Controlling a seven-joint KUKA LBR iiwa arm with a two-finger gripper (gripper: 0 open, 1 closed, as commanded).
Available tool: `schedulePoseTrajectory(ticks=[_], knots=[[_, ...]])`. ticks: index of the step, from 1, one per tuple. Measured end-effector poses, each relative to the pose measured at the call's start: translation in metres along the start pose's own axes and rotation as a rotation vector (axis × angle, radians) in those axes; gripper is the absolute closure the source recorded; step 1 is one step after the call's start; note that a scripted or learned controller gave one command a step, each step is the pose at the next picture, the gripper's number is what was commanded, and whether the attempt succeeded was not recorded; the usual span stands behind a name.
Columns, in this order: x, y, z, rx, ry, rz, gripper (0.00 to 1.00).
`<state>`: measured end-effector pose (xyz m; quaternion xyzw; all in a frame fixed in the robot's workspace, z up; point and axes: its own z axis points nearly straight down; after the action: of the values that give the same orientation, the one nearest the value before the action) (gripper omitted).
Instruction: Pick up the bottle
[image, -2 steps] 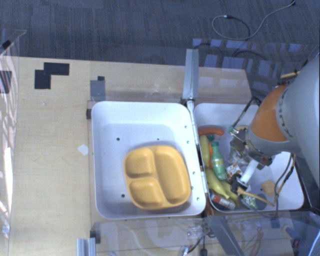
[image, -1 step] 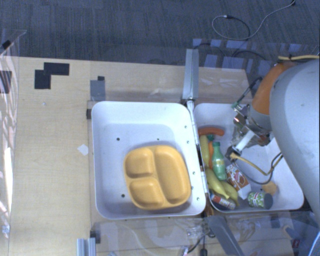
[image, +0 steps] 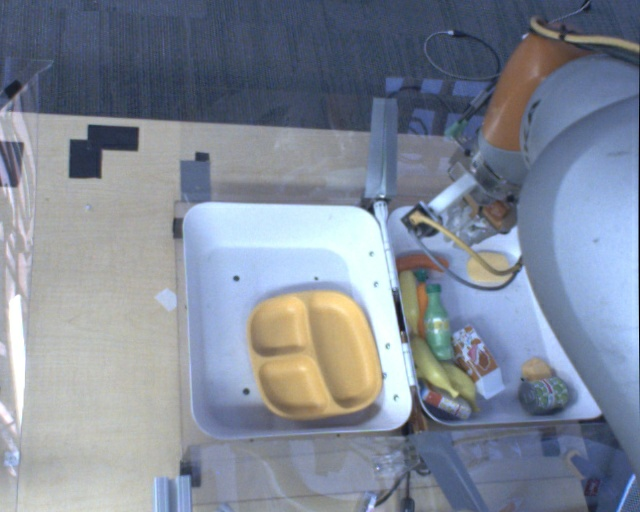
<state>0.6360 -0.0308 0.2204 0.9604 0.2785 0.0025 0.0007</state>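
Claw (image: 470, 215) over far end of right bin (image: 520, 325), at wrist end of grey arm (image: 580, 250) with orange band (image: 525, 70) above. Open or closed: cannot tell, tip cluttered and partly hidden.

Bottle (image: 437, 318) nearer the camera than claw and a little left of it, apart from it, lying in right bin by that bin's left wall. Green body, orange cap pointing toward claw. Not gripped.

Bananas (image: 425, 355) just left of bottle and touching it, running along the bin wall away from claw. Carton (image: 477, 360) just right of bottle, red and white, tilted. Can (image: 448, 405) at near corner, past the bananas, well apart from claw. Round grey-green lump (image: 545, 393) at near right of bin, farthest from claw, partly under arm. Yellow spoon (image: 480, 260) just below claw, bowl to the right, handle reaching up toward claw; contact unclear. Red-orange thing (image: 420, 263) between claw and bottle cap, kind unclear.

Left bin (image: 215, 300) well left of claw, holding yellow tray (image: 315, 352) with three compartments, tilted. Metal divider (image: 381, 150) left of claw between bins. Black tape marks (image: 100, 148) on wooden surface (image: 100, 300) far left of claw. Cable loop (image: 460, 55) beyond claw on dark floor.
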Motion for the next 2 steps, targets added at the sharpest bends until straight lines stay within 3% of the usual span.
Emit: schedulePoseTrajectory(ticks=[1, 2], knots=[[0.0, 0.0, 0.001, 0.0, -0.001, 0.0, 0.0], [0.036, -0.081, 0.035, 0.003, -0.003, -0.134, 0.0]])
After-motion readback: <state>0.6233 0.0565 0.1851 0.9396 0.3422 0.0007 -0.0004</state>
